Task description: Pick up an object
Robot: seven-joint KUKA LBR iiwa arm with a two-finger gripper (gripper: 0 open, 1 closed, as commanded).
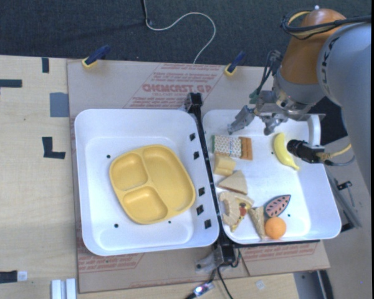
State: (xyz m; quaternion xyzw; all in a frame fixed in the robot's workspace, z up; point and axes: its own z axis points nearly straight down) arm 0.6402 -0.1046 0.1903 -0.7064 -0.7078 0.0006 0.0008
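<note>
My gripper (pixel 257 123) hangs over the far part of the right bin (pixel 318 198), its two grey fingers spread apart with nothing between them. A banana (pixel 285 151) lies just to its right and nearer the front. A checkered cracker piece (pixel 232 147) sits just below the left finger (pixel 240 119). Further forward lie a cheese-coloured block (pixel 224 165), a sandwich wedge (pixel 235 183), a pizza-like slice (pixel 234 208), a red slice (pixel 277 203) and an orange (pixel 275 228).
The left bin (pixel 93 167) holds a yellow divided plate (pixel 151 183). A black divider with clips (pixel 202 167) runs between the bins. Cardboard lies under both bins, with a white cable (pixel 174 20) at the back.
</note>
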